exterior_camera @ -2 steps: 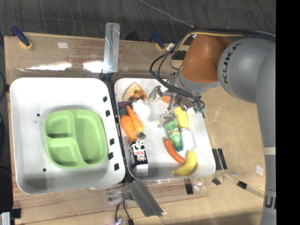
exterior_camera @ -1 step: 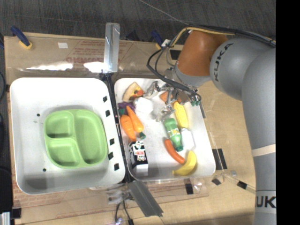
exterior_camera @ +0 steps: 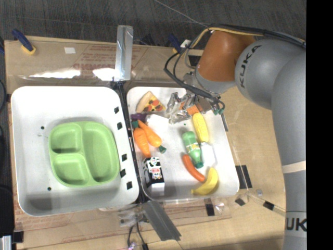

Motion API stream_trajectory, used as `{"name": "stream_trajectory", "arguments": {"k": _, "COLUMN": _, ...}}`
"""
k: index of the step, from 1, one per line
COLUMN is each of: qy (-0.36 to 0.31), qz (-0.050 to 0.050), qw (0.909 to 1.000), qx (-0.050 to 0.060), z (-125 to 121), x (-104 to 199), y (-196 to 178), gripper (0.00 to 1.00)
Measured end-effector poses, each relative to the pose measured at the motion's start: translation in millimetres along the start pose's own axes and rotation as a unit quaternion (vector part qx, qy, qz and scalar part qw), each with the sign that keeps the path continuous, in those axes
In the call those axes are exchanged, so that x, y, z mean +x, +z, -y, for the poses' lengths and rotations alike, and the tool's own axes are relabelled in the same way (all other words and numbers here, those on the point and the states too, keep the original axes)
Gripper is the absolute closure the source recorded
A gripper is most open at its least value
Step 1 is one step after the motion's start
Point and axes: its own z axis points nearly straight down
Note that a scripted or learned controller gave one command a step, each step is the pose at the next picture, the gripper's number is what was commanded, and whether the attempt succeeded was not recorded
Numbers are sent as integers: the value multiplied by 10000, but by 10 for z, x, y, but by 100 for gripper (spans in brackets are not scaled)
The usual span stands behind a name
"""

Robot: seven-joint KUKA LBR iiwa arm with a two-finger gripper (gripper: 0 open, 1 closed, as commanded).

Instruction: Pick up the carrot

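The gripper [exterior_camera: 179, 108] hid part of the right bin [exterior_camera: 229, 163] floor (its finger spacing was unreadable), and the arm [exterior_camera: 276, 77] ran off-frame.

The carrot [exterior_camera: 147, 134] and green tray [exterior_camera: 83, 154] looked like smooth plastic; the pincer [exterior_camera: 178, 110] shone metallic; the bench [exterior_camera: 62, 59] looked like matt cardboard

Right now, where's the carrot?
In the right bin, against its left wall: the carrot lies just below the pizza slice and above the milk carton.
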Motion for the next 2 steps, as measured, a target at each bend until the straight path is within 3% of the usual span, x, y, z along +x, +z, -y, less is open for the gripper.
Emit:
{"name": "stream_trajectory", "arguments": {"k": 1, "qy": -434, "qz": -15, "qw": 9991, "qx": -7, "z": -46, "x": 23, "y": -685, "gripper": 100}}
{"name": "stream_trajectory", "arguments": {"k": 2, "qy": -50, "qz": -39, "qw": 10000, "qx": -32, "z": -1126, "x": 793, "y": -830, "gripper": 100}}
